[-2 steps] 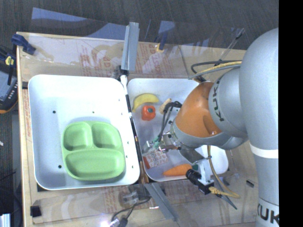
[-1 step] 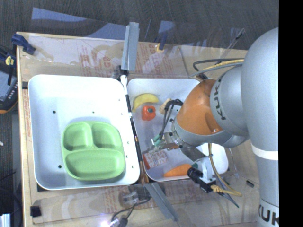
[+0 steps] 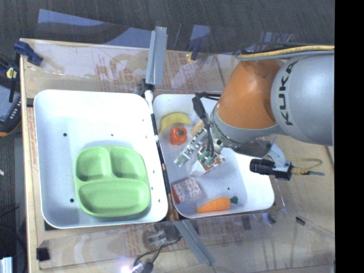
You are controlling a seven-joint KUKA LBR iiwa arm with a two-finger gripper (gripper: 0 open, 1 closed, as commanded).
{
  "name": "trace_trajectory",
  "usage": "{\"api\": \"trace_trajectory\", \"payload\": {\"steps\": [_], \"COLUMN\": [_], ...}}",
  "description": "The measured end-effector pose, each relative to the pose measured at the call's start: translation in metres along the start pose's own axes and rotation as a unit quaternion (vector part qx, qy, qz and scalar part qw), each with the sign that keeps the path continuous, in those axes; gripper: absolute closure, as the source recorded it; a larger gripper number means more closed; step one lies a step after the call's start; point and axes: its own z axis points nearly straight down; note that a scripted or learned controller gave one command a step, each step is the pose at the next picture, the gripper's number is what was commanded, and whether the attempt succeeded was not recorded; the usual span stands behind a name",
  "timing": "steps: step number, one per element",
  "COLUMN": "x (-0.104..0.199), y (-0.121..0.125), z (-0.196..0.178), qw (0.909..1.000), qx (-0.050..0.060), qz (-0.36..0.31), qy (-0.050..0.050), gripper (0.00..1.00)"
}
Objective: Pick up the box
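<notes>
The approach step appears to be in hand: the box [image 3: 186, 189] is not yet held, and it lies flat on the floor of the right bin [image 3: 259, 195], in the lower middle of the frame. The gripper [image 3: 200, 152] is seen above the middle of that bin, hanging from the arm [image 3: 267, 101] that fills the upper right of the frame. Whether it is open or closed cannot be told, since the metal parts at its tip are small and cluttered.

The box is placed below and slightly left of the gripper in the picture, near but apart from it. No object is seen to be gripped.

For the next move, a shift toward the lower edge of the frame would be called for, so that the gripper is centred over the box before it is lowered.

A carrot [image 3: 215, 205] lies just beside the box, to its lower right, and could be caught by mistake. A banana [image 3: 175, 119] and a small red fruit [image 3: 178, 134] lie at the bin's upper part. A green tray [image 3: 112, 182] rests in the left bin [image 3: 51, 112].
</notes>
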Motion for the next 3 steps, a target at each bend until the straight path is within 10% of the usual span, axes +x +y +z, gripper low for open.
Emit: {"api": "trace_trajectory", "payload": {"steps": [1,2,3], "x": [-0.008,-0.031,-0.027], "y": [0.006,0.08,0.048], "z": [-0.037,-0.073,-0.016], "qw": [0.9712,0.9852,0.9986], "qx": [0.001,0.001,0.001], "qz": [0.238,0.171,0.053], "qy": [0.001,0.001,0.002], "gripper": [1.0,1.0,1.0]}}
